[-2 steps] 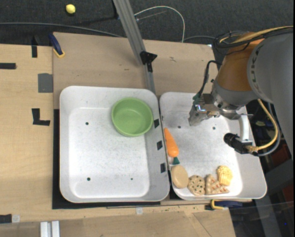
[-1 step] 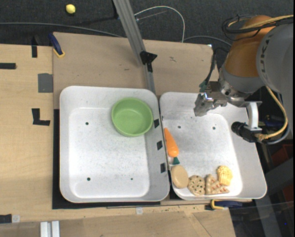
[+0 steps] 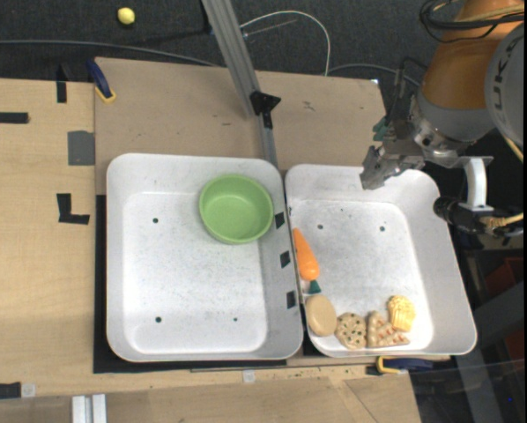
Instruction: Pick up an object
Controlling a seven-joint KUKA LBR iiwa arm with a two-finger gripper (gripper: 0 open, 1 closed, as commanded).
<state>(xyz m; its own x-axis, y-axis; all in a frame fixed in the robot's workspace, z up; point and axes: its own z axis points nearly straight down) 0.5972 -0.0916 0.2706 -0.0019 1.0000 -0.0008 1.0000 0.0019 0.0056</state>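
A wooden bench [image 3: 34,236] carries two white bins. The gripper [image 3: 375,173] hangs over the right bin's [image 3: 422,236] far edge; whether it is spread, I cannot tell. A carrot [image 3: 305,254] lies by that bin's left wall; a green bowl [image 3: 236,208] sits in the left bin [image 3: 140,263].

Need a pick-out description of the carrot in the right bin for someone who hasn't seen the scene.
Find the right-hand shallow white bin of the two. Along its left wall, about halfway down, lies a small orange toy carrot with a green stub. It is the only long, tapered orange piece; the round beige toy bun just below it and the other toy foods sit along the bottom edge.
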